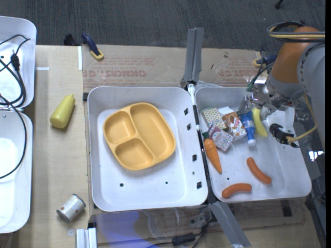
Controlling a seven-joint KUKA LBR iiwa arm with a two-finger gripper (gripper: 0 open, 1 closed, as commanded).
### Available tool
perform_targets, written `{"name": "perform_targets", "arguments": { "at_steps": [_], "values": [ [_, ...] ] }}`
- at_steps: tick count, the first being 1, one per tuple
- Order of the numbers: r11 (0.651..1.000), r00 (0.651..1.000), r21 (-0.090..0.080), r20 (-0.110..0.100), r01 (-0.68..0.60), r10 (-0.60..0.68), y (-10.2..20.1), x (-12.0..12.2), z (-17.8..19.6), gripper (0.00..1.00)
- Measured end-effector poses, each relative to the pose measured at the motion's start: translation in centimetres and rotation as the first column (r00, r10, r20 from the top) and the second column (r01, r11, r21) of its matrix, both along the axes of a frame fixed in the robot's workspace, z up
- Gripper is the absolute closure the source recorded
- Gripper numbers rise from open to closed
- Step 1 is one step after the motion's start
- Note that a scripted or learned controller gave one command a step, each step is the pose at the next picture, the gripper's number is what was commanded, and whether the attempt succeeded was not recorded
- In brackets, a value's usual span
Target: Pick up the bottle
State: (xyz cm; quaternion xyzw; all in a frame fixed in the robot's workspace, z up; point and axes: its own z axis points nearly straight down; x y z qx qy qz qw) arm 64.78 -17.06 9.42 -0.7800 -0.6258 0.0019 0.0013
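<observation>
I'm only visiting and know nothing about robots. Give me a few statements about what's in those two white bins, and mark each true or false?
1. The yellow divided plate lies in the left bin. True.
2. The blue bottle stands alone in the left bin. False: it lies in the right bin, among small boxes and a banana.
3. A carrot lies near the right bin's left wall. True.
4. The sausages share the plate. False: both sausages lie on the right bin's floor.
5. The gripper is above the bottle's end of the right bin. True.
</observation>
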Motion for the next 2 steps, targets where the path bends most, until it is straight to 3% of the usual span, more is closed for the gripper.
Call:
{"name": "perform_targets", "arguments": {
  "at_steps": [1, 2],
  "values": [
    [1.0, 1.0, -0.001, 0.001, -0.028, 0.028, 6.5, -2.5, 12.7, 1.0],
    [0.967, 0.967, -0.002, -0.003, 0.255, -0.255, 10.0, -3.6, 12.3, 1.0]
  ]
}}
